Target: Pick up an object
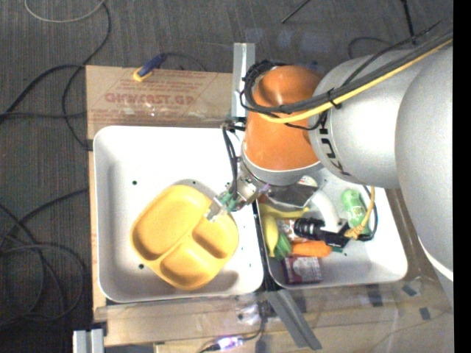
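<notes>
Yellow divided plate [184,235] in the left bin [118,160], gripper [224,203] at its upper right rim.

The plate lies flat, its long axis running from upper left to lower right. The arm [353,123] reaches in from the right, its orange band above the wrist, and leans down over the divide between the left bin and the right bin [390,259]. I cannot tell how the gripper is set.

2 bins sit side by side: the left bin [118,153] and the right bin [383,267]. A divided plate [184,234] lies in the left bin, toward 5 o'clock. The gripper [224,203] sits at the plate's 1 o'clock rim. A carrot [310,249] lies among other items in the right bin, toward 9 o'clock.
</notes>
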Action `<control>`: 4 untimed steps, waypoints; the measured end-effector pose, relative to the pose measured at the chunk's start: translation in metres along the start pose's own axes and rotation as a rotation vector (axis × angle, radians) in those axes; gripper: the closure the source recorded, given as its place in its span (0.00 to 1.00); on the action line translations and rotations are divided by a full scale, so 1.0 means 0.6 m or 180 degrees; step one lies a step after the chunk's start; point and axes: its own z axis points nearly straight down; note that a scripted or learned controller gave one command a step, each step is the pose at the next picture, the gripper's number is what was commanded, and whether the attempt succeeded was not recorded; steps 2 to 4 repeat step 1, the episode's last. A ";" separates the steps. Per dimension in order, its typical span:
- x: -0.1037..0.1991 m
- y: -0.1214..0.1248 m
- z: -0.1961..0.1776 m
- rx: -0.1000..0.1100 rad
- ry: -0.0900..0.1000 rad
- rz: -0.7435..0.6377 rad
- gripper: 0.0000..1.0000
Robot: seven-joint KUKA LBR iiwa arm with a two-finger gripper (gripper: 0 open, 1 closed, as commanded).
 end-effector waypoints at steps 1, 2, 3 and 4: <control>0.000 0.000 -0.012 0.0009 0.0006 0.0002 1.00; 0.000 0.000 -0.012 0.0009 0.0006 0.0002 1.00; 0.000 0.000 -0.012 0.0009 0.0006 0.0002 1.00; 0.000 0.000 -0.012 0.0009 0.0006 0.0002 1.00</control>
